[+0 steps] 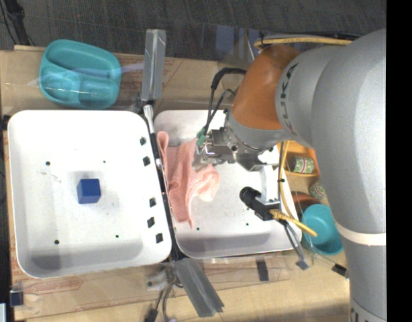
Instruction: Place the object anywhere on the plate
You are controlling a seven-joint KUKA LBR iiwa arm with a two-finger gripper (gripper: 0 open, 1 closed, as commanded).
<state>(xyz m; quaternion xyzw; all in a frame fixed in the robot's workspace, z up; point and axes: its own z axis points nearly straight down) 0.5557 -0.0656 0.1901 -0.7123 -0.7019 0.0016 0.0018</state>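
**Operator:** I have the grey arm with its orange band reaching in from three o'clock, and the two-finger gripper (pixel 207 151) sits over the right-hand shallow white plastic bin (pixel 223 243), at the upper edge of a crumpled pink cloth (pixel 188 183). Whether the hand is apart, together or clamped on anything, I cannot tell; the wrist body covers it.

**Observer:** Where is the thing you mean to move?

**Operator:** My guess is the cloth, which lies bunched along the bin's nine o'clock wall, touching it. A small blue cube (pixel 89 190) with hard, square edges sits in the left white bin (pixel 31 247), well apart from the arm. At eleven o'clock of the bench is a glossy teal moulded plastic divided plate (pixel 78 72), outside both bins.

**Observer:** How would you do it well?

**Operator:** I judge the grasp is not yet confirmed. Soft fabric sags and slips, so I would pinch a thick fold, lift until the whole cloth hangs free of the bin wall, then carry it toward eleven o'clock and release low over the plate.
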